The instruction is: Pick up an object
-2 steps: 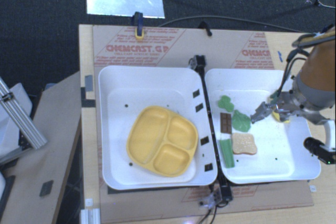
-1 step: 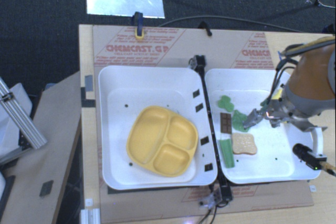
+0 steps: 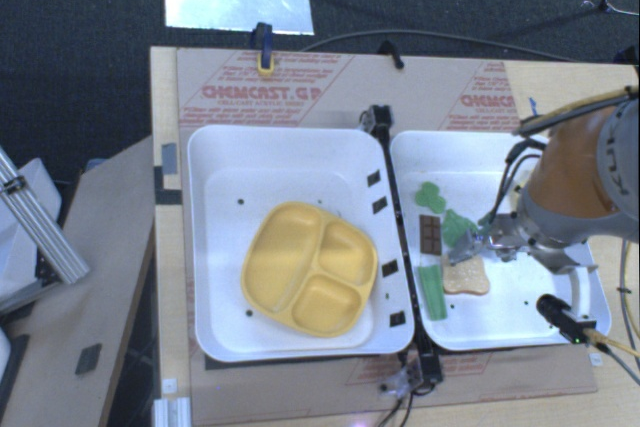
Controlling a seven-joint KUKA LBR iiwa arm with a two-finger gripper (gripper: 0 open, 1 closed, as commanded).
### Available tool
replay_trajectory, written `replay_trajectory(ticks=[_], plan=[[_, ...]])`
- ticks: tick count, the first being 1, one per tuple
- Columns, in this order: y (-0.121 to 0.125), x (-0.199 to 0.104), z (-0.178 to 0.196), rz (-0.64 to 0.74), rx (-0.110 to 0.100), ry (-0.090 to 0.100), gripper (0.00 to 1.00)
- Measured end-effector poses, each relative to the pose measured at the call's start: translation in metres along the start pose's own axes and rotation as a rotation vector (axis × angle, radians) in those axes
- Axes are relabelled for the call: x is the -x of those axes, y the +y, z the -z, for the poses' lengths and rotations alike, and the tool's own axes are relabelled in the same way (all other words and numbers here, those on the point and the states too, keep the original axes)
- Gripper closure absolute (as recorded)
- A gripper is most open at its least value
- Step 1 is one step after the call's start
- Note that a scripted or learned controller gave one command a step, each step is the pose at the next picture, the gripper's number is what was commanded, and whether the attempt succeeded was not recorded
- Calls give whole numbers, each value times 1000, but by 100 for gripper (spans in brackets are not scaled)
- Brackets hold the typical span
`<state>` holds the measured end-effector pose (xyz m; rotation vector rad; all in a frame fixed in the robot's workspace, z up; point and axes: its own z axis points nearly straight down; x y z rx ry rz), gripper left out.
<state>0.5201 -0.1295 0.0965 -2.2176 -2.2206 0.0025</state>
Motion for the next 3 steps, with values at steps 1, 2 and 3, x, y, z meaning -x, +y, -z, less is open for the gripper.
replay_trajectory(ticks=[1,2,3], plan=[[2,0,-9,0,8,0,0],[5,-1,3,1,15,0,100],[1,-8,52,3,9,-2,100]])
